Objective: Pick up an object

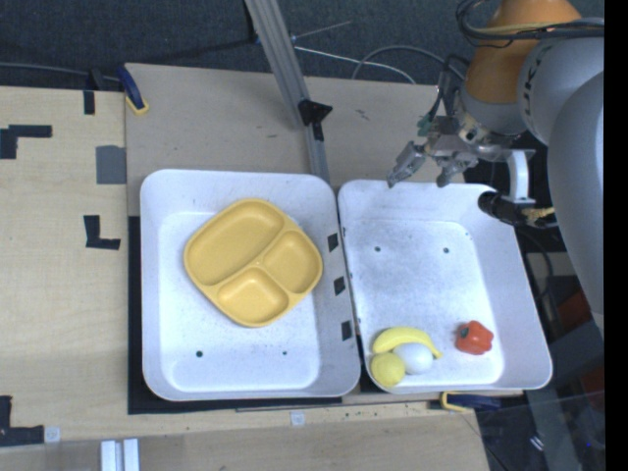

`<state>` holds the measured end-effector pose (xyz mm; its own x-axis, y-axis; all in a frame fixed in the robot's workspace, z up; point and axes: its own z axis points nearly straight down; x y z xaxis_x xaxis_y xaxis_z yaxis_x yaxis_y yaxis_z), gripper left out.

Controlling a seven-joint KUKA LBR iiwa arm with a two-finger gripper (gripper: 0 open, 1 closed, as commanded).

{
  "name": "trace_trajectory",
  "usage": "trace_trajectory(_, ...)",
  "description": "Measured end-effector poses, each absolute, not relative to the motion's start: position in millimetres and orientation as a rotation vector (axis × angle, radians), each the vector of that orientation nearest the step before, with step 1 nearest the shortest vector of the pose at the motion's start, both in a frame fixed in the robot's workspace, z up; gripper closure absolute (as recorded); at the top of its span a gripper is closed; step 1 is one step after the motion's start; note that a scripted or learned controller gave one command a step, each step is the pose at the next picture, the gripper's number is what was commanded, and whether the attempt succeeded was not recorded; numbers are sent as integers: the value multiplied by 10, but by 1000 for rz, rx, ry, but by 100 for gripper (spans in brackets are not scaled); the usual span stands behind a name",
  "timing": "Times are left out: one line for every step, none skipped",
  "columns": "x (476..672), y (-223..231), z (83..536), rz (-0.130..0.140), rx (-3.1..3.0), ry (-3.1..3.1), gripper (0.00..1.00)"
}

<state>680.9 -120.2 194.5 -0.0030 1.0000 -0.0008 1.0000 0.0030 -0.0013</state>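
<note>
In the right bin (442,219), near its front edge, lie a yellow banana (402,339), a yellow round fruit (388,368), a small white ball (418,359) and a red pepper-like toy (474,338). My gripper (424,170) hovers over the back edge of the right bin, far from these objects. Its two fingers are spread apart with nothing between them.
A yellow three-compartment plate (253,261) lies in the left bin (162,263). A metal pole (285,57) slants across the bench behind the bins. Black cables hang near the arm at the right bin's far right corner.
</note>
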Motion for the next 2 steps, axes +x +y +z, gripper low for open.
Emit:
trace_trajectory(6808,-1203,1945,3,-2218,-2224,0)
trace_trajectory(6754,-1102,1386,8,-2216,-2221,0)
